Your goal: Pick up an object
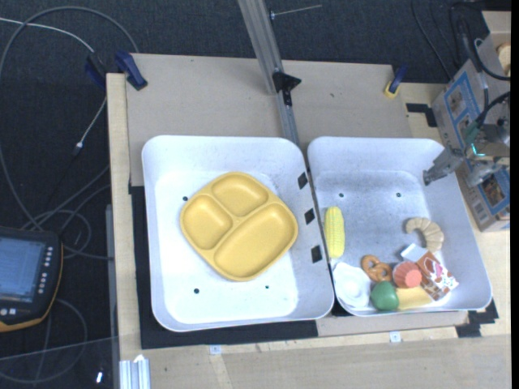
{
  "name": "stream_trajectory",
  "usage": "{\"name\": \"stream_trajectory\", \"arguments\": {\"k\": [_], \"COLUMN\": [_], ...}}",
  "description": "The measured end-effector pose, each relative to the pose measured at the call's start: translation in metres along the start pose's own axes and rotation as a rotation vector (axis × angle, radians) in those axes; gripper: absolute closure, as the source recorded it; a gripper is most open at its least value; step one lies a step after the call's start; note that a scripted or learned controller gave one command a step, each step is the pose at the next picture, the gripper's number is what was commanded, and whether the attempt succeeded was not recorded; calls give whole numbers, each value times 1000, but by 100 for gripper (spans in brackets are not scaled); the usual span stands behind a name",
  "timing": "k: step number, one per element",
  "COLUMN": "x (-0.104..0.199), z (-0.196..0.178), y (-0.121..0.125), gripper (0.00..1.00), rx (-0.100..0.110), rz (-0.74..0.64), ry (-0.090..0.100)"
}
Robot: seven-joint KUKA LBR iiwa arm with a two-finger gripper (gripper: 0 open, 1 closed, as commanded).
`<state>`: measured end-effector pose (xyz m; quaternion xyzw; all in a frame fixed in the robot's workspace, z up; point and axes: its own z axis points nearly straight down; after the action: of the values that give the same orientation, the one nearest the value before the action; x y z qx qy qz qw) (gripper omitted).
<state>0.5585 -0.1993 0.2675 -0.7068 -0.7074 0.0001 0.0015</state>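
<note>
Apparently approaching: end effector at frame's right edge, over right bin, grip state unclear. Corn lay lower centre, well apart; next, needed descent toward it.

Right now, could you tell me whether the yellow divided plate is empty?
Empty: all three compartments of the yellow plate show bare yellow, and the toy food lies in the right bin.

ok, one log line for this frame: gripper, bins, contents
gripper: over right bin upper right edge, holds nothing seen | left bin: yellow tray | right bin: corn cob, croissant, toy food pile at near edge
</note>
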Motion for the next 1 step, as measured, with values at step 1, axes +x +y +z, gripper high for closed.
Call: {"name": "stream_trajectory", "arguments": {"k": [1], "x": [0], "z": [0], "y": [0], "gripper": [0], "rx": [0], "rz": [0], "ry": [0]}}
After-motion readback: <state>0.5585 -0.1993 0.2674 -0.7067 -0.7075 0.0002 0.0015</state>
